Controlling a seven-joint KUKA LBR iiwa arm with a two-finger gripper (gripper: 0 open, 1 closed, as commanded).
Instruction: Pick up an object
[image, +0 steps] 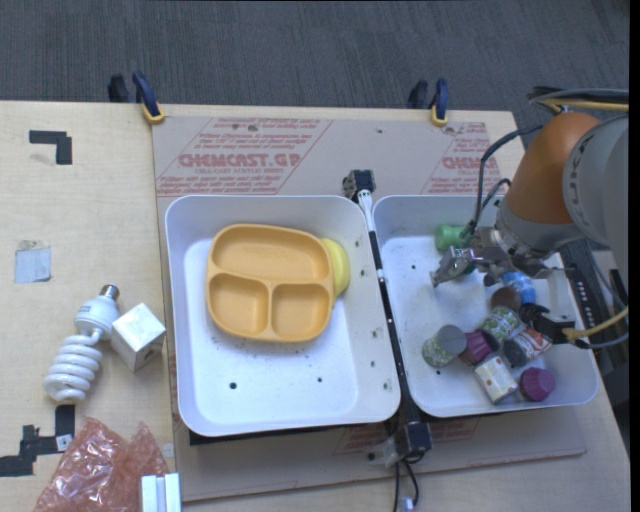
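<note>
My gripper (455, 268) hangs over the upper middle of the right bin (415, 300), reaching in from the right under the arm's orange band (545, 170). A small green object (449, 237) lies just behind it and a blue one (517, 291) just to its right. Several small items are piled in the bin's near right corner: a grey-green can (439, 351), a purple piece (476, 346), a patterned cup (502, 323), a white carton (493, 378) and a purple cap (537, 382). I see nothing held in the gripper.
The left bin (290, 390) holds a yellow divided plate (270, 280) with a yellow object (339, 266) at its right edge. On the bench to the left lie a spiral light bulb (80, 350), a white cube (138, 333) and a red mesh bag (90, 465).
</note>
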